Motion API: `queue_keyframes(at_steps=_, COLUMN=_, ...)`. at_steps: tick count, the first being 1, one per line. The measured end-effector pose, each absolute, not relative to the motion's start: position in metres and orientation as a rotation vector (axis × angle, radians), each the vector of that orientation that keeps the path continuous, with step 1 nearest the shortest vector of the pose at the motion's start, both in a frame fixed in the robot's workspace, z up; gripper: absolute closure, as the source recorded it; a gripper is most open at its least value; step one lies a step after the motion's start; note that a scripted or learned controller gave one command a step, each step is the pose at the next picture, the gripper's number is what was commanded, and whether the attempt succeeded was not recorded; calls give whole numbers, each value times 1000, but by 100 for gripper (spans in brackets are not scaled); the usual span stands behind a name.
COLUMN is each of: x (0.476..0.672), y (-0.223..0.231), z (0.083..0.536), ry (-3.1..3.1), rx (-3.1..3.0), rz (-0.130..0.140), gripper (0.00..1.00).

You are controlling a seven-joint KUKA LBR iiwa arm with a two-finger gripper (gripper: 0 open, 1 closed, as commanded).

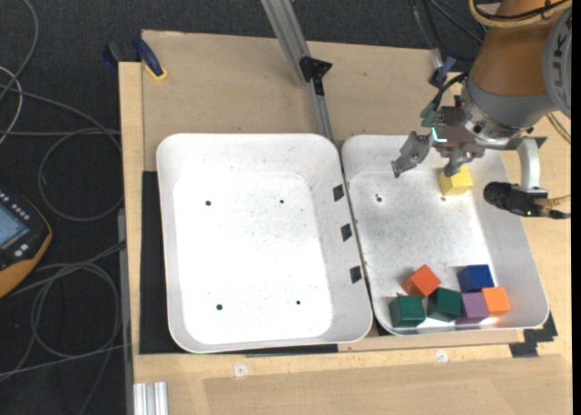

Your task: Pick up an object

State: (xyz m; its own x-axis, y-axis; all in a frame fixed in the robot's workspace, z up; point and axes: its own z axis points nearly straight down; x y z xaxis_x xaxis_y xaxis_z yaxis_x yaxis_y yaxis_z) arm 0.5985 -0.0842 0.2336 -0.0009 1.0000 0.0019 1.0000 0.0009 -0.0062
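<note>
My gripper [429, 161] hangs over the far part of the right bin [399, 232], its two fingers spread wide and open, with nothing between them. A yellow block [457, 181] lies on the bin floor just below and beside the right finger [453, 164]. The left finger [405, 156] points at bare bin floor. Several more blocks cluster at the bin's near edge: an orange one [422, 280], two green ones [408, 311] [447, 301], a blue one [475, 277], a purple one [473, 306] and a second orange one [496, 299].
The left bin [245, 241] lies beside the right one. A slanted metal pole [290, 32] rises from the bench behind the bins. Cables lie on the floor to the left. A black fitting [513, 197] on the arm overhangs the right bin's rim.
</note>
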Motion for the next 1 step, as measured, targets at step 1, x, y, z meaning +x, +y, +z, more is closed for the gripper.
queue_keyframes(at_steps=1, x=599, y=-85, z=236, ry=-2221, rx=-2220, rz=0, gripper=0)
